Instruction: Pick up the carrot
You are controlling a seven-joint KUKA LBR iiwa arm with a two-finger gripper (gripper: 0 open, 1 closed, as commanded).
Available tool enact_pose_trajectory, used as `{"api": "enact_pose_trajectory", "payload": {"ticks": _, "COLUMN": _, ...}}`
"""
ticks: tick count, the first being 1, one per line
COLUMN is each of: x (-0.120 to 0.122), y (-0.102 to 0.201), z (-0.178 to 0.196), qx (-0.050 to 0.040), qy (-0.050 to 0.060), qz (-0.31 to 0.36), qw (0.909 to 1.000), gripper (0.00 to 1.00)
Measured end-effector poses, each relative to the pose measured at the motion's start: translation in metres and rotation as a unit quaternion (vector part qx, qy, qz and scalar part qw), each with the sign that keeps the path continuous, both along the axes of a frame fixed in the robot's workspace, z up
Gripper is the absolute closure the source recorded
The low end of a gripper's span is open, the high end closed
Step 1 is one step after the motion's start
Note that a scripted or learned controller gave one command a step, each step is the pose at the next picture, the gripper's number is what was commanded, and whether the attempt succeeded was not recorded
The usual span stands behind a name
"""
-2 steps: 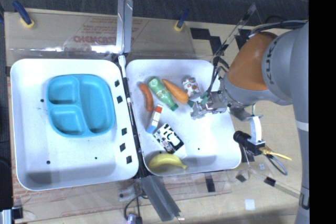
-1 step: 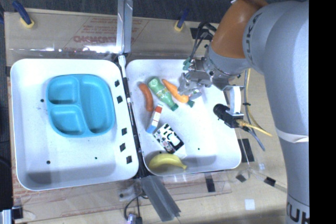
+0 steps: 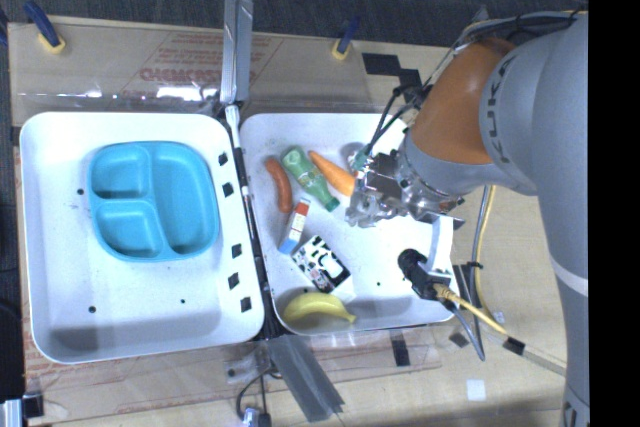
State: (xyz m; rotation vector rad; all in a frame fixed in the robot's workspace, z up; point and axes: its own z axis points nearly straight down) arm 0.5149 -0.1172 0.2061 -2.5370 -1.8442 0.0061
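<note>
The carrot point(image 3: 333, 173) lay in the right bin point(image 3: 390, 135), toward its far edge and near the middle of that edge's run, slanting with its right end close to the tool point(image 3: 366, 200). The tool hung just beside that end, low over the bin floor, which read as a stance taken for a grasp at the carrot's thick end; whether its fingers stood apart or together I could not tell, since the wrist hardware hid them, and nothing showed the carrot between them. A green bottle point(image 3: 308, 177) lay alongside the carrot on its left, touching or nearly so, and a sausage point(image 3: 279, 183) lay further toward the bin's left wall, so the carrot's right end seemed the freer approach. A small red, white and blue tube point(image 3: 294, 227) and a black-and-white printed packet point(image 3: 321, 261) sat near the bin's centre, and a banana point(image 3: 318, 310) rested against the near edge. The left bin point(image 3: 50, 215) held a blue divided tray point(image 3: 153, 199). Red print showed on the cardboard point(image 3: 180, 65) at the desk's far side, reversed and too faint to read; grey letters on the arm point(image 3: 500, 115) were likewise only partly legible.
</note>
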Motion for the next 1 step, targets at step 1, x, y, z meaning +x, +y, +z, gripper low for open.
{"api": "enact_pose_trajectory", "payload": {"ticks": 1, "x": -0.017, "y": 0.006, "z": 0.0185, "qx": 0.0005, "qy": 0.0, "qz": 0.038, "qw": 0.9993, "gripper": 1.0}}
